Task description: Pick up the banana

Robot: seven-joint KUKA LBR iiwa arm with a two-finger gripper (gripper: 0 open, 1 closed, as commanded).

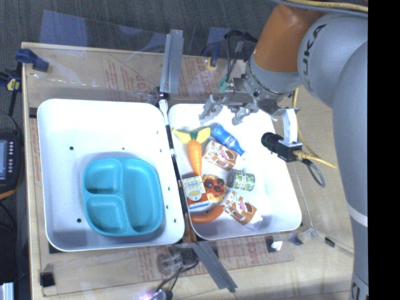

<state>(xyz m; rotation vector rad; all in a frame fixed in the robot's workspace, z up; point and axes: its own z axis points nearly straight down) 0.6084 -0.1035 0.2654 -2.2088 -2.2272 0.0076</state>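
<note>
My claw (226, 110) hangs with fingers apart, holding nothing; I see the banana (189, 134) just below-left of it.

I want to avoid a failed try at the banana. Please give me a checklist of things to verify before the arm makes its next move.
1. Banana in view: ok. It lies at the far left corner of the right bin.
2. Jaws free: ok. The gripper is open, with nothing between the jaws.
3. Gripper above the banana: not ok. It hangs to the banana's right, near the bin's far rim.
4. Room around the banana: not ok. The carrot lies against it and the bin wall is close.
5. Blue bottle out of the path: cannot tell.
</note>
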